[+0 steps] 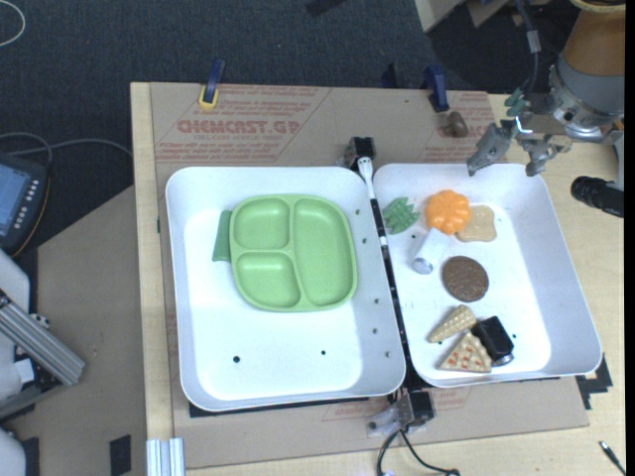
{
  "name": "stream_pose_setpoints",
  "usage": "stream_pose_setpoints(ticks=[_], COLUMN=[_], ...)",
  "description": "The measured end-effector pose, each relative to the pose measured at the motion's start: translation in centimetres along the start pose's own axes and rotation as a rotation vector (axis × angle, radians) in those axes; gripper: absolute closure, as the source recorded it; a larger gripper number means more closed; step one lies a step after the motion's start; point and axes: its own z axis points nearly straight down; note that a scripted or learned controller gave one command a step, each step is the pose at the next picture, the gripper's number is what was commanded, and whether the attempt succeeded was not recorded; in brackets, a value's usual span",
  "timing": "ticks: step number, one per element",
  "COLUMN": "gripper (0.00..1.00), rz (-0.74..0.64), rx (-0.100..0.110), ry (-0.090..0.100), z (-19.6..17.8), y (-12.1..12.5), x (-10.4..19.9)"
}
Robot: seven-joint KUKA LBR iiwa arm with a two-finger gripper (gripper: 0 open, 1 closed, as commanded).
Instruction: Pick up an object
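- The claw [509, 152] hangs at the far right corner of the right bin [566, 266], above its back rim, on the grey arm [585, 87] that comes in from the upper right.
- Its two fingers [486, 155] are spread apart, tips pointing down, with nothing between them.
- Nearest to it in the right bin is an orange pumpkin [447, 211], in the far half of the bin, with a tan biscuit [478, 224] touching its right side.
- Left of the pumpkin, by the bin's left wall, lies a green leafy piece [400, 214].
- Just below the pumpkin is a small white piece [422, 256], and near that a brown round cookie [464, 278] at about the middle of the bin.
- At the near end of the right bin lie a cone [451, 323], a pizza slice [464, 355] and a black block [494, 338], close together; the block touches the slice.
- The left bin [198, 335] holds a green divided tray [294, 252] with three compartments, set toward the far half of the bin.
- Both bins sit side by side on a brown board [159, 167] on the surface, with clamps [210, 87] at its far edge.
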Motion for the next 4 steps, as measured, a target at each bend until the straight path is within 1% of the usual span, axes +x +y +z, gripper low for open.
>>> stream_pose_setpoints(ticks=[1,2,3,4], gripper=[0.00,0.00,0.00,0.00], rz=[-0.002,-0.002,-0.003,-0.002], rx=[-0.014,-0.009,-0.010,-0.008], ry=[-0.002,-0.001,-0.001,-0.001], z=[-0.9,4.0,8.7,14.7], y=[0.2,-0.4,0.2,-0.3], x=[0.0,0.7,1.4,2.1])
